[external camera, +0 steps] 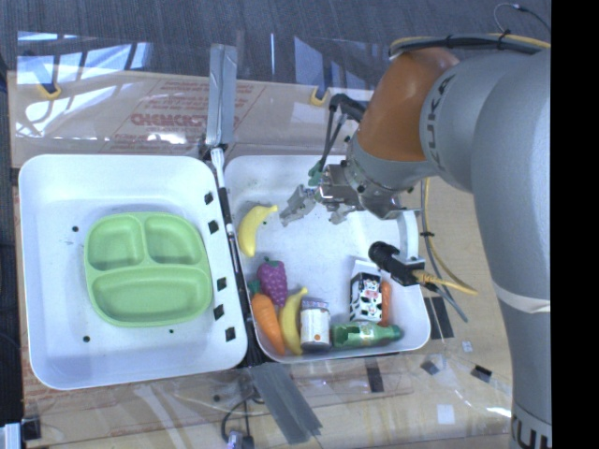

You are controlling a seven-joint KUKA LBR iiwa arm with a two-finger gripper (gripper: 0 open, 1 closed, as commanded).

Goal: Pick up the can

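You see the arm [468, 148] reaching in from the right of the frame, wrist bent down over the upper part of the right bin [412, 330]. Its gripper [316, 204] hangs with fingers spread, grasping nothing, beside a banana [251, 227]. The can [314, 325] stands at the bin's lower edge, well apart.

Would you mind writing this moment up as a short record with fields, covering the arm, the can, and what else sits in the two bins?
gripper: over the upper part of the right bin, near a banana, nothing between its fingers
can: upright at the right bin's near edge, untouched
beside can: second banana, carrot, green bottle
also right bin: grapes, cow-print carton
left bin: holds a green divided plate
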